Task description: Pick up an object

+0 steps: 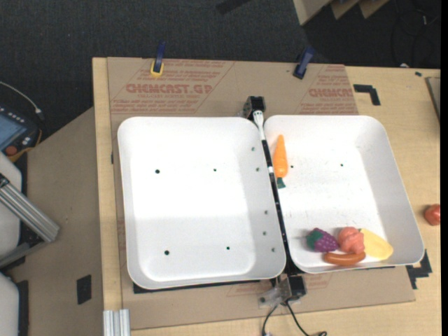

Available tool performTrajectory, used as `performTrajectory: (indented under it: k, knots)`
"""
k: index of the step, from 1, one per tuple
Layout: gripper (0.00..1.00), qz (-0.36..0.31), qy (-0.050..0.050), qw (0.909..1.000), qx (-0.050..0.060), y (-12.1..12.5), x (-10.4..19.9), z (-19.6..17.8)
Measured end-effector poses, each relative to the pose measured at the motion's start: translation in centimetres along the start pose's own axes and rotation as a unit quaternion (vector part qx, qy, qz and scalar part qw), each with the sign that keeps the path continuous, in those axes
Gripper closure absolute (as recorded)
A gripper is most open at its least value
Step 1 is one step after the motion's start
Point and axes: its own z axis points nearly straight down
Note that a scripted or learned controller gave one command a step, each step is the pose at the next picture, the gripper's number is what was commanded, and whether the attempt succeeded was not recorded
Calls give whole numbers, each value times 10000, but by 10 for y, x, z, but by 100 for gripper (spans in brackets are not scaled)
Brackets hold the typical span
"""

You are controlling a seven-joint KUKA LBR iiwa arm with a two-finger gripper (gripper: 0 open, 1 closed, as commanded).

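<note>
Carrot [280, 156] & 4 toys in right bin [364, 145].

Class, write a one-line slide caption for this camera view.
Right bin holds a carrot, grapes and other toy food.

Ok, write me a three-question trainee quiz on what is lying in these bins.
1. True or false: the carrot lies in the right bin, close to its left wall.
2. Which toy sits leftmost in the cluster at the right bin's near edge? A) purple grapes B) yellow piece C) red sausage
3. Fill in: a small orange-red object lies on the bench, to the ____ of the right bin.

Key: 1 true; 2 A; 3 right.
</note>
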Motion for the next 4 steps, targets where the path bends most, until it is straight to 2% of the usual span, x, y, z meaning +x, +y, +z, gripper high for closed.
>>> performTrajectory:
  k: [1,2,3,4]
  knots:
    - [100,5,25,10000,80,1,1,106]
    - [100,-16,27,10000,76,-4,38,195]
    - [100,-20,24,10000,46,-3,73,212]
    - [100,-49,23,10000,-11,-2,151,163]
